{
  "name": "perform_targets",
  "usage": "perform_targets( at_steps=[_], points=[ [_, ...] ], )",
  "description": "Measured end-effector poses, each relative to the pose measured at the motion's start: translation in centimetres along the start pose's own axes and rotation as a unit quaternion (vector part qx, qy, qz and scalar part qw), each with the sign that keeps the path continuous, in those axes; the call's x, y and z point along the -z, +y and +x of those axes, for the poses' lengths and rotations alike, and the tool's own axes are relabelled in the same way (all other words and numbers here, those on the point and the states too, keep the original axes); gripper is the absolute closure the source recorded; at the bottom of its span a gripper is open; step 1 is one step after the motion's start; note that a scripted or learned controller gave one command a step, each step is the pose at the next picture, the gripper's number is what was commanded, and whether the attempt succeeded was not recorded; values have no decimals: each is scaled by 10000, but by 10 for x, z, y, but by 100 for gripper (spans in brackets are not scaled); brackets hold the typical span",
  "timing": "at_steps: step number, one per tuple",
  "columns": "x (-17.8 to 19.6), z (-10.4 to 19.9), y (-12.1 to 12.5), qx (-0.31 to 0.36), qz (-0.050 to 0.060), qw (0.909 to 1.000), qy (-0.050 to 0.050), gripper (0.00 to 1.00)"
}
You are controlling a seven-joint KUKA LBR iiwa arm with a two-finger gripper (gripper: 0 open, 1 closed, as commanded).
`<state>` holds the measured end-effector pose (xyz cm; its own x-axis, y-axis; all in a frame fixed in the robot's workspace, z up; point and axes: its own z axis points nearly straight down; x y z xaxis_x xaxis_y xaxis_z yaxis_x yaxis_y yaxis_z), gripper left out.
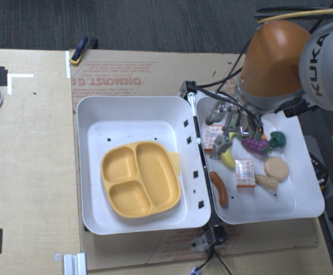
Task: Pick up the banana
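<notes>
Leftmost, a yellow divided plate point(140, 178) in the left bin point(91, 159), apart from the work. Then, in the right bin point(304, 202), a sausage point(219, 188) near the dividing wall. Just above it the banana point(227, 158), short and partly covered, long axis slanting from upper left to lower right. Directly over its upper end, the pincer point(230, 137), reaching down from the right; spread or pressed together, cannot tell. Further right, purple grapes point(256, 145), a small carton point(245, 173), a round biscuit point(276, 168).

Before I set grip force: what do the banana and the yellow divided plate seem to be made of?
The banana looks like smooth moulded plastic, a toy; it is small and partly hidden by the gripper, so this is uncertain. The divided plate looks like matte hard plastic: even yellow colour, rounded moulded ridges.
</notes>
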<state>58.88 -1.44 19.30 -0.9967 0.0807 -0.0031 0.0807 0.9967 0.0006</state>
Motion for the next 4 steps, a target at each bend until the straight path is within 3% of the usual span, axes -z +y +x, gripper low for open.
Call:
perform_targets(
  at_steps=[1, 2, 3, 4],
  points=[
    [0, -8, -13, 903, -1, 9959, -9, 0],
    [12, -34, -73, 942, 1, 9956, -7, 0],
    [-95, -45, -75, 1464, 5, 9892, -13, 0],
    [-100, -28, -77, 2258, -3, 9742, 2, 0]
  ],
)
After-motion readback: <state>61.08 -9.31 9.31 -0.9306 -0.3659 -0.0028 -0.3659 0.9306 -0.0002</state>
